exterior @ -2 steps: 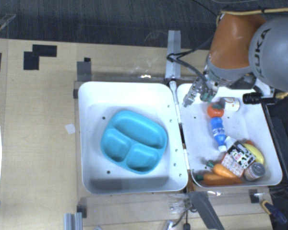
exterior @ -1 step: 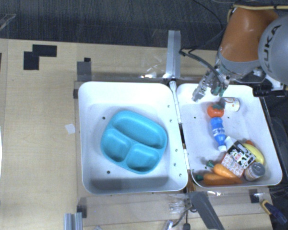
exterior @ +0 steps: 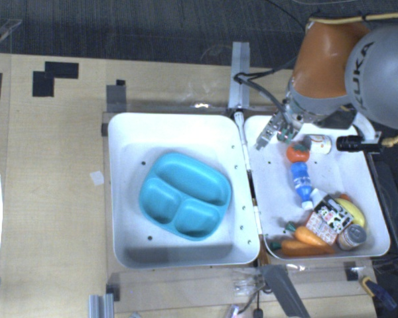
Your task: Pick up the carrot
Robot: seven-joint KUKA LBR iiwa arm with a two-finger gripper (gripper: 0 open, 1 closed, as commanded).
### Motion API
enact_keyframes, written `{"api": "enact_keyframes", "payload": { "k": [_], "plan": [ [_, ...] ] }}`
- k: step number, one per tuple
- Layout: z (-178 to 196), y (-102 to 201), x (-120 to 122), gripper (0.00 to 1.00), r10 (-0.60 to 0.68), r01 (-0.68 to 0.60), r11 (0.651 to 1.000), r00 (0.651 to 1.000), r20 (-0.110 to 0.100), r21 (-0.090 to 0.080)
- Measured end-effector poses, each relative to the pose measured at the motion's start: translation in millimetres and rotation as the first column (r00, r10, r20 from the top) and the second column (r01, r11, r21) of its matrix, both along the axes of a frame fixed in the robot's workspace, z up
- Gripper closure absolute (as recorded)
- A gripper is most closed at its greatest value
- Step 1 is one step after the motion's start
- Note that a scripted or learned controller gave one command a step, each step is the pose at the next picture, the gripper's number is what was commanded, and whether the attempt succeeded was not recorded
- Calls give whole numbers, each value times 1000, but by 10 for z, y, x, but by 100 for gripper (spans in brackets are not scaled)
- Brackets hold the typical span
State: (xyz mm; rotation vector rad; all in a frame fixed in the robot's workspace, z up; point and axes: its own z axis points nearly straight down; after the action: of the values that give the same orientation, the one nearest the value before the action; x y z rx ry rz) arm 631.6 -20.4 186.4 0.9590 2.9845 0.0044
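While the jaws (exterior: 273, 132) hang above the far end of the right bin (exterior: 378, 207), nothing sits between them — whether they're apart or together I can't tell. Step in hand looks like the approach. Carrot (exterior: 306, 243) lies well away from the jaws, at the bin's near edge. Next move, prob.: travel over it, then drop straight down. Clutter around it — a patterned box (exterior: 330, 220) touching it, banana (exterior: 353, 211), tin (exterior: 353, 236); a blue bottle (exterior: 301, 180) and tomato (exterior: 296, 154) lie btwn jaws & carrot.
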Motion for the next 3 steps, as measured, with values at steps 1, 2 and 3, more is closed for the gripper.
{"api": "enact_keyframes", "payload": {
  "k": [1,2,3],
  "plan": [
    [318,524,-77,100,1,-1,1000,1000,2,1],
    [-4,239,-333,100,0,0,1000,1000,0,0],
    [134,-53,48,100,4,-4,1000,1000,2,-1]
  ]
}}
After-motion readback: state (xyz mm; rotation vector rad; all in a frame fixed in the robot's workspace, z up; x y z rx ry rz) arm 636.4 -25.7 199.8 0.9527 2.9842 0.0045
